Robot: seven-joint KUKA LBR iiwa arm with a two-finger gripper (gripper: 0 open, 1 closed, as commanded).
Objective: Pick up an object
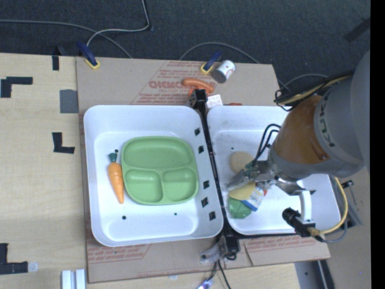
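The gripper (248,179) is reaching down into the right bin (240,122) from the right, its dark tip hanging low over the cluster of small items near that bin's left wall. Whether anything is being held there cannot be told, since the tip is blurring into the clutter beneath it. A pale yellow piece (242,191) is lying right under the tip, touching or nearly touching it. Just above the tip, toward the right bin's far wall, a beige rounded object (240,160) is resting on the white floor. Just below the yellow piece, a green lumpy object (238,209) is sitting by the right bin's near left corner, with a small white and blue item (255,199) lying beside it on the right. The orange band (301,134) of the arm is looming over the right bin's middle, with the grey body of the arm covering the right bin's right side.

Across the black divider on the right bin's left, the left bin (144,233) is holding a green sectioned plate (160,168) lying flat around its middle. A toy carrot (116,179) is lying just beside the plate's left edge, pointing toward the near wall. Both bins are sitting on a cardboard sheet (132,83).
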